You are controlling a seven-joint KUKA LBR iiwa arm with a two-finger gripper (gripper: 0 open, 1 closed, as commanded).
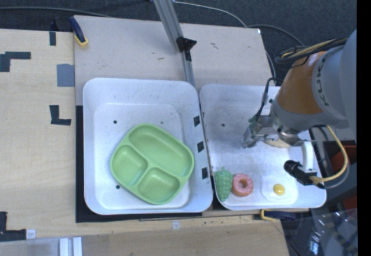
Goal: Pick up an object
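Camera view, looking down at a slant. Two shallow white bins sit side by side on the table. The left bin holds a light green divided plate with three compartments, lying flat and turned at an angle, toward the near right part of the bin.

The right bin carries three small items in a row along its near edge: a green leafy toy vegetable in the near left corner, touching or just beside a pink-frosted doughnut, then, a little apart to the right, a white fried egg with a yellow yolk.

The arm, grey with an orange band, reaches in from the right, above the right bin. The claw sits low over the middle of the right bin, well apart from the three items near the edge. Cannot tell whether the claw is apart or together; its tips are too small and dark to read. No item seen between them.

A grey metal pole crosses the table from the far side toward the gap between the bins. Black cables run across the dark floor beyond.
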